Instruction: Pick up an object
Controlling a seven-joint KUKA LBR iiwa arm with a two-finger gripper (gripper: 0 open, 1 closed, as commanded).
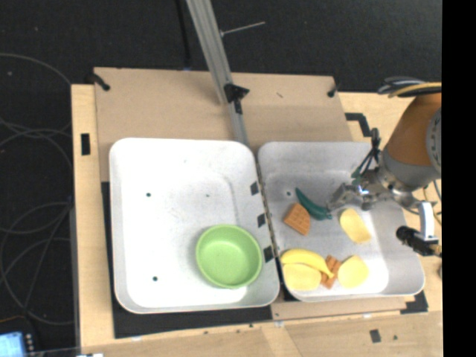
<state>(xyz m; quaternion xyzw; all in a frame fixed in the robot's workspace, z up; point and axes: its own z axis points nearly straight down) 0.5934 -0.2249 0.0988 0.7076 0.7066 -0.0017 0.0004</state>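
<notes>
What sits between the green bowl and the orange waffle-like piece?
In the camera view, the adjoining bin walls lie between the green bowl in the left bin and the orange piece in the right bin; otherwise bare white floor.

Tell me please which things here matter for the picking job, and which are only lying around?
For the job:
gripper, low in the right bin
teal piece beside it
yellow lump
orange waffle piece

Lying about:
green bowl in the left bin
yellow pieces at the right bin's front edge
</notes>
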